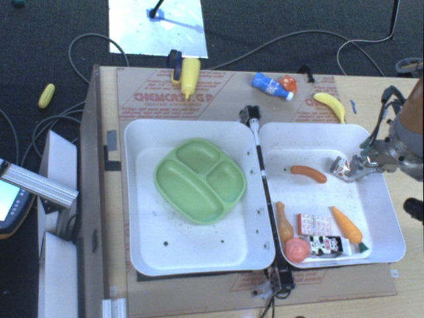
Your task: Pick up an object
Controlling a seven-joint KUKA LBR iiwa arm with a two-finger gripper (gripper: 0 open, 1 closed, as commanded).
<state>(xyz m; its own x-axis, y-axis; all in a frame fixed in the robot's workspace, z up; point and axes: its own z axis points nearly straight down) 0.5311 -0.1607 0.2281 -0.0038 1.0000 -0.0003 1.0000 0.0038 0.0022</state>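
Well, the bench [165, 88] carries both white bins, and the arm [407, 134] leans in from the right over the right bin [391, 224]. The left bin [142, 177] holds a green sectioned plate [201, 179], easily the biggest loose item. Smaller things crowd the right bin's near edge: a carrot [346, 225], a printed box [320, 236], a tan bowling-pin shape [284, 221] and a pink ball [297, 250] touching the box. A hot dog sausage [309, 173] lies alone farther back, just beside the gripper [344, 169], which sits low at the bin's far right part.

From where I stand I cannot tell whether the jaws are apart or together; the metal tip blurs into the white floor, and nothing shows between the fingers.

The sausage looks like the likeliest target. My worry is that it is round and smooth, so a closing pinch slightly off centre could roll it away or squirt it out. Coming down too hard could also jam the tip against the bin floor.
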